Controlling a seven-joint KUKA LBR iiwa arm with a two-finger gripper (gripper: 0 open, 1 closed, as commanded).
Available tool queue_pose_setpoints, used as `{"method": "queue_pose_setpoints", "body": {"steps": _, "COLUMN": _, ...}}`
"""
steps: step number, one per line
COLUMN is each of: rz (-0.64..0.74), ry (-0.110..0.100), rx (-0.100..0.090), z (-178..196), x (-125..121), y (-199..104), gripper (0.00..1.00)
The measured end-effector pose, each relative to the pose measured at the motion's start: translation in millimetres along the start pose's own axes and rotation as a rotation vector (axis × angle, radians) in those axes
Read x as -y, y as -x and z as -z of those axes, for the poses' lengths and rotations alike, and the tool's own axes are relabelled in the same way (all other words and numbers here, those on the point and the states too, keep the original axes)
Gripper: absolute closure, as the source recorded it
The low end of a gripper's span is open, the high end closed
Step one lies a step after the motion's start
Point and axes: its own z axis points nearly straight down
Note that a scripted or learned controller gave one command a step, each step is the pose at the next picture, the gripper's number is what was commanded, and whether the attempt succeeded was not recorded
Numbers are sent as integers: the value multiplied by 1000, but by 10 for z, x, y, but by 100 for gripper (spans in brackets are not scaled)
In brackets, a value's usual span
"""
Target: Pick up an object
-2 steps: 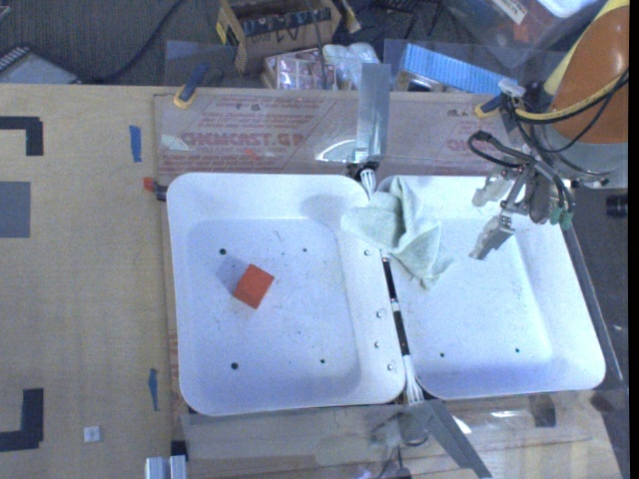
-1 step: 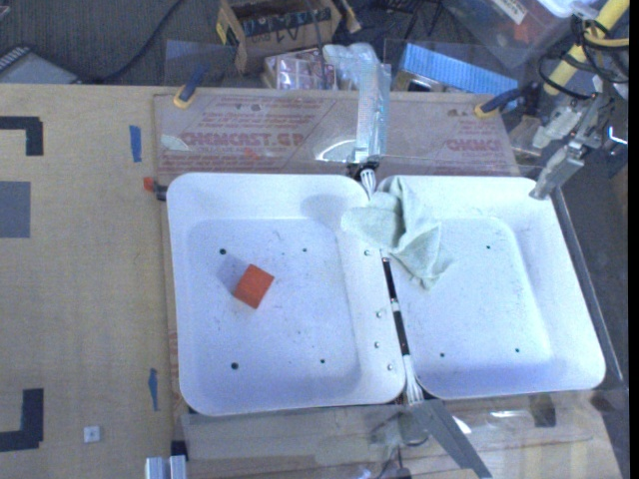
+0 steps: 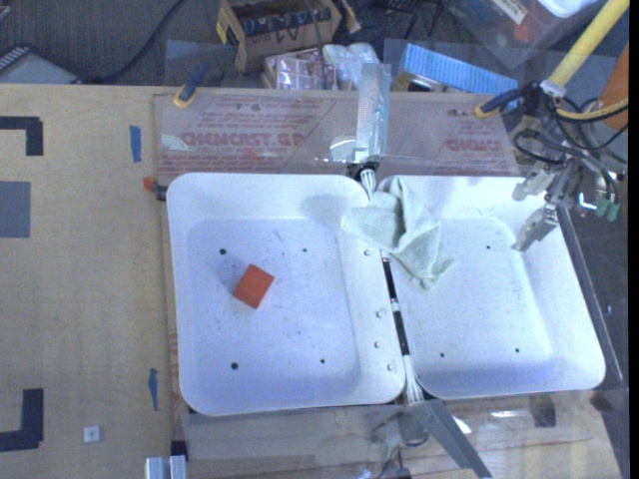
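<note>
A small orange-red block (image 3: 254,286) lies in the left bin (image 3: 200,208), left of its middle. A pale green cloth (image 3: 404,234) is crumpled over the divider between the bins, mostly in the right bin (image 3: 559,357) at its far left corner. My gripper (image 3: 530,211) hangs over the right bin's far right corner, well away from both the cloth and the block. Its two metal fingers (image 3: 535,230) stand apart, open, with nothing between them.
Clear plastic panels (image 3: 260,138) stand behind the bins, with cardboard boxes and clutter beyond them. Cables and a yellow tube (image 3: 589,38) trail above the gripper at the right. Bare wooden bench (image 3: 80,267) lies to the left.
</note>
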Motion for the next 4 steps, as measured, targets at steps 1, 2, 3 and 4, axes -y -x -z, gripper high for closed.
{"method": "queue_pose_setpoints", "body": {"steps": 1, "rz": 228, "ry": 0, "rx": -3, "z": -533, "x": 532, "y": -696, "gripper": 0}}
{"method": "queue_pose_setpoints", "body": {"steps": 2, "rz": 228, "ry": 0, "rx": -2, "z": -532, "x": 532, "y": -696, "gripper": 0}}
{"method": "queue_pose_setpoints", "body": {"steps": 3, "rz": 703, "ry": -1, "rx": 3, "z": 1365, "x": 637, "y": -1026, "gripper": 0}}
{"method": "queue_pose_setpoints", "body": {"steps": 4, "rz": 759, "ry": 1, "rx": -1, "z": 1012, "x": 616, "y": -967, "gripper": 0}}
